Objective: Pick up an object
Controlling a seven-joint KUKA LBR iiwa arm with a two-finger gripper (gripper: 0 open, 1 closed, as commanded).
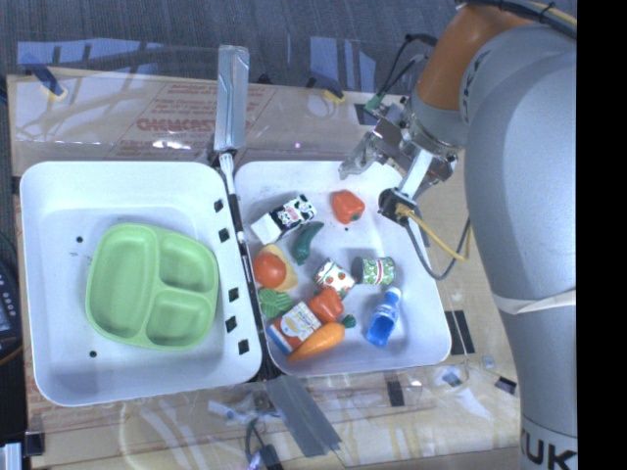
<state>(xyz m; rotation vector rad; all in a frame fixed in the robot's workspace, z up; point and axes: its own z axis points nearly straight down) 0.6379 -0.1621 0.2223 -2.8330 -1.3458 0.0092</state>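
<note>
Our hand (364, 161) hovers at upper right over the right bin (431, 306); its grip state we cannot tell. Nothing lifted yet; red pepper (346, 206) lies nearest.

**Operator:** Which markings are legible in the camera view?

**Technician:** Two items. At the bottom right of the frame, the arm's grey base (544, 429) carries large dark letters; "KU" is readable and the remainder is cut off at the frame edge. In the upper left, the cardboard sheet (147, 116) behind the bins bears red print under clear film; the lettering is too blurred to read.

**Operator:** Any labels on the contents of the right bin?

**Technician:** The small can (378, 270), the blue bottle (383, 317) and the red-and-white packet (292, 327) carry printed labels. No characters on them can be resolved.
</note>
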